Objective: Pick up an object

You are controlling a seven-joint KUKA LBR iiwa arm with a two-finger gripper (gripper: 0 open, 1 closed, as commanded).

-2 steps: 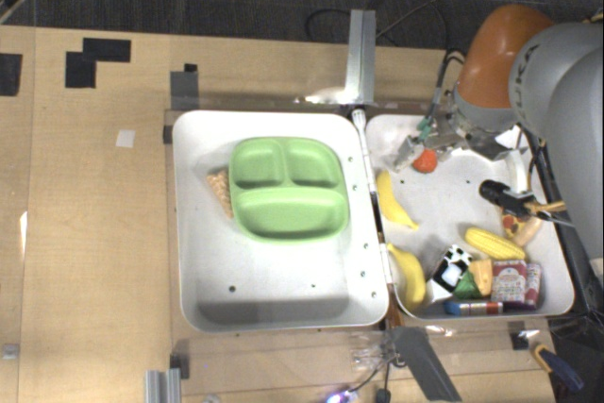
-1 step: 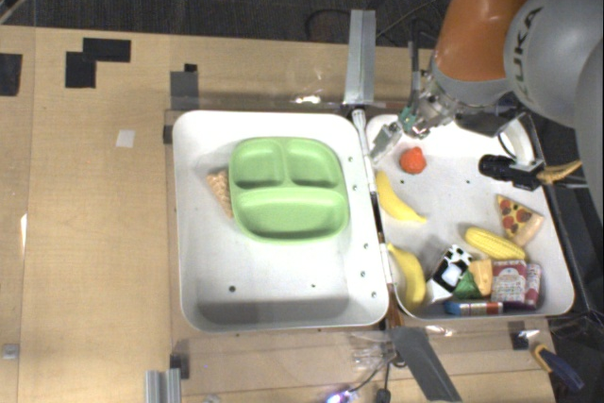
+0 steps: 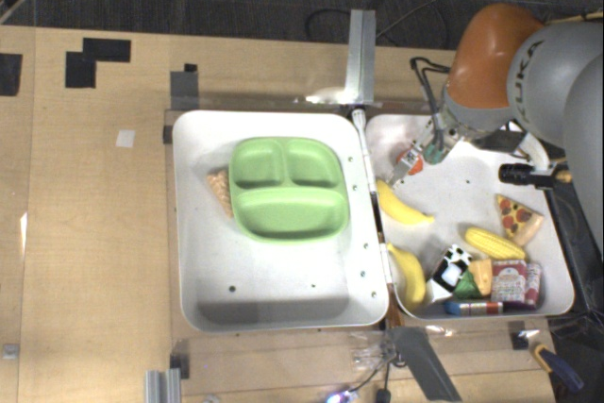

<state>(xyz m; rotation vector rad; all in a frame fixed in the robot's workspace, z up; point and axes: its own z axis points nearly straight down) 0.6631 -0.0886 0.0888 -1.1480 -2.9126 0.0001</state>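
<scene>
Item: right bin (image 3: 557, 293), one pick to be made; contents as follows. Two bananas, one (image 3: 401, 206) by the left wall at about nine o'clock, the other (image 3: 409, 271) below it toward seven; a corn cob (image 3: 493, 243) near four o'clock; a pizza slice (image 3: 516, 218) at three; a black-and-white block (image 3: 451, 269), a red packet (image 3: 510, 283) and a marker (image 3: 477, 307) crowded along the bottom edge from five to six. Left bin (image 3: 198, 288): green divided plate (image 3: 286, 186) at centre, with a tan waffle-like piece (image 3: 220, 191) tucked under its nine o'clock rim. Gripper (image 3: 415, 158): sits low over the right bin's upper left, about eleven o'clock, with a small orange-and-white thing (image 3: 407, 159) at its tip; whether that thing is between the fingers or merely beside them is too small to tell, and the jaw opening cannot be read either. No pick is confirmed. Handling note, by judgement: the upper banana lies just below the tip, apart from its neighbours, and looks the easiest target; approach from straight above, fingers set across its narrow width near the middle, clear of the bin wall at nine o'clock. Avoid the cluster at five to six o'clock, where pieces touch and a closing jaw would likely catch two or push them aside. Lift slowly and check the hold before clearing the rim.
</scene>
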